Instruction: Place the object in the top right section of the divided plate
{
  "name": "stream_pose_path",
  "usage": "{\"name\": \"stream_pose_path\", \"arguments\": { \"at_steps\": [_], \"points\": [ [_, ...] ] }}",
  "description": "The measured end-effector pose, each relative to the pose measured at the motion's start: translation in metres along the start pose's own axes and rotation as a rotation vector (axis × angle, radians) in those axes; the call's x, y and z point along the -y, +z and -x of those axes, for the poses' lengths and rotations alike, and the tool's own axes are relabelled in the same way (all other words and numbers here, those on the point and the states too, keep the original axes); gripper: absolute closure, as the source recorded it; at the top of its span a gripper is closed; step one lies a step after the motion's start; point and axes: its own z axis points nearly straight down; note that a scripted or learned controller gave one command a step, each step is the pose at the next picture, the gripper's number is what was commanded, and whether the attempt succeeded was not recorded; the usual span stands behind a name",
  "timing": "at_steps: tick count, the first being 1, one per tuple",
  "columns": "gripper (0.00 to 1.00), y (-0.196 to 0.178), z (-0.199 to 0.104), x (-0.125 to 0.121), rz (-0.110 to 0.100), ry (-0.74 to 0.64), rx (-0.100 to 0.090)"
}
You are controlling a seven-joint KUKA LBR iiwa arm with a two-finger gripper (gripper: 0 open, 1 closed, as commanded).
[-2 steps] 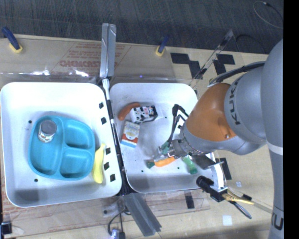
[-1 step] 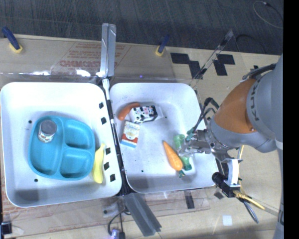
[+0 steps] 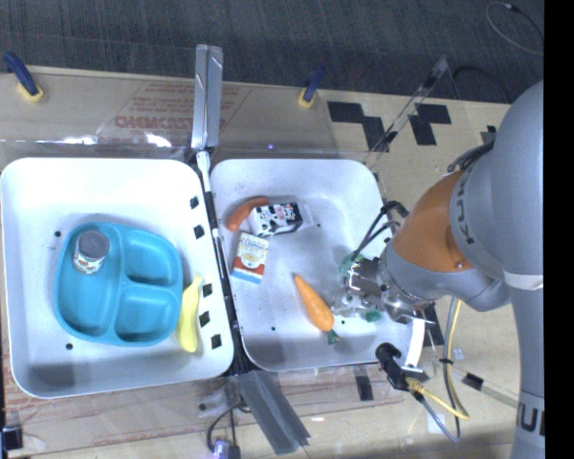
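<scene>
A blue divided plate (image 3: 139,290) lies in the left bin (image 3: 29,218). A small metal-topped can (image 3: 92,249) stands in its top left section. A yellow banana (image 3: 189,316) lies against the plate's right rim. In the right bin (image 3: 297,168) an orange carrot (image 3: 313,303) lies near the front. My gripper (image 3: 356,293) hangs low over the right bin's right side, just right of the carrot. I see nothing held in it.
In the right bin's back left part lie an orange sausage-like piece (image 3: 241,212), a black-and-white carton (image 3: 275,217) and a small white-and-orange box (image 3: 252,256). A metal divider bar (image 3: 208,94) stands between the bins. Cables trail at the front right.
</scene>
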Motion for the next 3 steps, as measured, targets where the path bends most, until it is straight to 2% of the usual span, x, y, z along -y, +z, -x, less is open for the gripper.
{"name": "stream_pose_path", "arguments": {
  "at_steps": [1, 2, 3],
  "points": [
    [1.0, 0.001, -0.1, 0.038, -0.001, 0.031, 0.0],
    [1.0, -0.027, -0.006, 0.003, 0.001, -0.014, 0.0],
    [1.0, 0.0, -0.001, 0.001, 0.0, 0.461, 0.0]
  ]
}}
